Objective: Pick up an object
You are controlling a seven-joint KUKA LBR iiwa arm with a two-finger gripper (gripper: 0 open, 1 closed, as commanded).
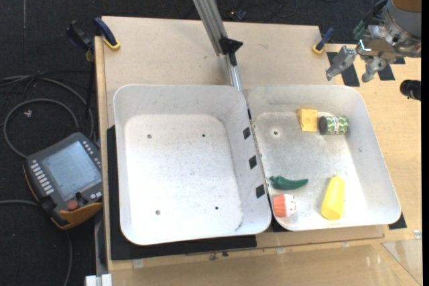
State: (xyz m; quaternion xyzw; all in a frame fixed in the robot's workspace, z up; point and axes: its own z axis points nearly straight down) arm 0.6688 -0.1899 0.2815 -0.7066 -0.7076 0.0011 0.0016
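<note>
Hovering above the surface (281, 43) beyond the far right corner of the right bin (375, 164), the pincer (362, 63) hangs from the grey arm with its orange band, its fingers spread apart with nothing between them. Judging by that, the task has hardly begun: no object has been lifted, and the reach down, the closing and the lift are all left to do. All the candidates lie in the right bin, while the left bin (134, 110) sits just beside it, their inner rims touching. Nearest the pincer, toward the far side, a yellow block (308, 120) rests touching a small green-and-white can (333, 125), which lies on its side with its long axis running roughly left to right across the view, its dark end facing the block. Toward the near side, a yellow bottle-like object (333, 197) lies with its long axis running from the near rim toward the far one, tilted slightly, its narrower end pointing away from the camera. A green pepper (288, 181) lies close to the left wall, its long axis about left to right, with the thin tip toward the bottle. Just below it sits a small red-and-white item (285, 205), too small to name with confidence
</note>
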